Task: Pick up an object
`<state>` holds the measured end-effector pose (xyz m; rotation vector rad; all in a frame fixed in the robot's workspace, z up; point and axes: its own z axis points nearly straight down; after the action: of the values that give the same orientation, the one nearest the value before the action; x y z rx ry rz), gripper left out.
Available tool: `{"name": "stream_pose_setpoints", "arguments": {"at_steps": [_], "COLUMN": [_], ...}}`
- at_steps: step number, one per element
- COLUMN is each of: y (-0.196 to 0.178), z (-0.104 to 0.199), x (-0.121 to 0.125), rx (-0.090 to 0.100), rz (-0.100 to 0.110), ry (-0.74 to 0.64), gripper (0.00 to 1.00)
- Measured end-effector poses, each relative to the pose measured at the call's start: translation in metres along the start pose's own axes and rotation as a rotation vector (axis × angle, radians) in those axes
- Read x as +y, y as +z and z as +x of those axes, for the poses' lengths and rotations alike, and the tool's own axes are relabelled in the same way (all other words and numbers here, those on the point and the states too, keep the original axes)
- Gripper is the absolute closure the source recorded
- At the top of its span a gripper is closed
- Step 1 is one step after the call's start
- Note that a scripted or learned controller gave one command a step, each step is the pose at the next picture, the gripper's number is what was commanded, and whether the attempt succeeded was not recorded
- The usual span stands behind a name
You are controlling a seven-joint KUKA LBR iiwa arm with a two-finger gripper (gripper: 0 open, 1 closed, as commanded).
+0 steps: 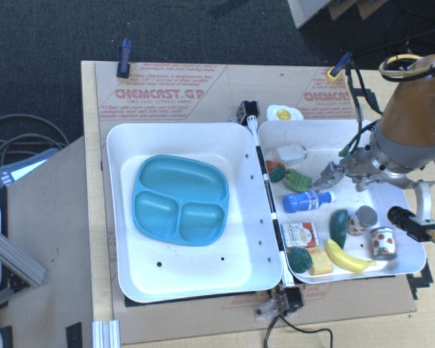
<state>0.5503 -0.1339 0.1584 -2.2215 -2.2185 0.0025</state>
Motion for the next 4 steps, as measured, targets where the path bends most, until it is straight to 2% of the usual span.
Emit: {"name": "stream_pose_setpoints", "arguments": {"at_steps": [1,2,3,4], "y": [0.074,0.073,-0.013,0.006], "z": [-0.018,-0.074,-0.048,0.024], "x": [-0.031,0.049,0.118,0.038], "rx": [0.0,-0.001,-0.001,0.0], "rz": [-0.001,-0.004,-0.007,-0.002], "ry": [0.0,-0.002,-0.003,-0.003], "gripper": [0.0,0.0,0.0,0.0]}}
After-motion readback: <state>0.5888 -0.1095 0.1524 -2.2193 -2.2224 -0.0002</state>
